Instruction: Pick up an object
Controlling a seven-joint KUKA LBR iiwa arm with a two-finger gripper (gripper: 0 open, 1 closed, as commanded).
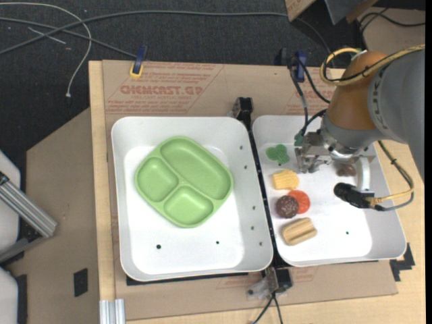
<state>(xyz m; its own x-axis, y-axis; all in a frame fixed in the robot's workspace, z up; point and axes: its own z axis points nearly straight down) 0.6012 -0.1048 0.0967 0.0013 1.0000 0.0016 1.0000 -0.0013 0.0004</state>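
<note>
Faded red lettering is showing on the cardboard sheet [177, 86] lying under the two bins, running along its far edge above the left bin [128, 201]. The large word is reading roughly as "CHEMCAST GP", though the print is too pale to be sure. Smaller red lines beneath it are staying illegible.
</note>
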